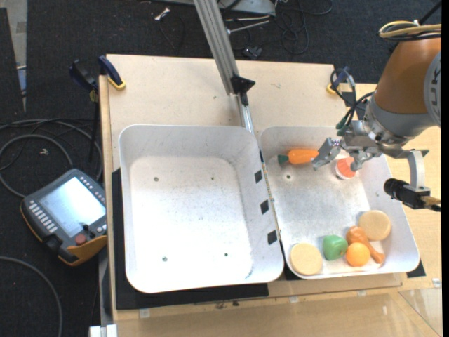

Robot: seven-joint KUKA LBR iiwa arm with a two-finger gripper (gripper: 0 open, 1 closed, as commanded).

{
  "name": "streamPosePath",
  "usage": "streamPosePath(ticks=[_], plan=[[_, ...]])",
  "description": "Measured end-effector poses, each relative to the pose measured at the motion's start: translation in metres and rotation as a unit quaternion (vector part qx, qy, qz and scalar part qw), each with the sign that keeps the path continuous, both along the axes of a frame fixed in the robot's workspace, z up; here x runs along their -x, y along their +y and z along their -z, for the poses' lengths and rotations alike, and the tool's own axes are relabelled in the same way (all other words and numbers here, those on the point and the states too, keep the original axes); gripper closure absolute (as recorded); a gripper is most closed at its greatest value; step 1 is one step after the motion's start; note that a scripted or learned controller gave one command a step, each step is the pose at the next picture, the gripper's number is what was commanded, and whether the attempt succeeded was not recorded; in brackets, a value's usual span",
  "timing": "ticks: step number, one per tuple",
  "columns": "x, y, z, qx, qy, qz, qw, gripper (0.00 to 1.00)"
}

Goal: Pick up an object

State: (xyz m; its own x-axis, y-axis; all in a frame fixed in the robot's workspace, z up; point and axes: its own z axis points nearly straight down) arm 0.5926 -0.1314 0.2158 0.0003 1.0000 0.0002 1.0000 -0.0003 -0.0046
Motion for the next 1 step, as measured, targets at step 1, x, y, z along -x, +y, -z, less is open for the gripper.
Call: streamPosePath(ticks=[1], plan=[[0.0050,-0.0053,0.0462,-0.0001,0.000,0.001,1.0000,0.00]])
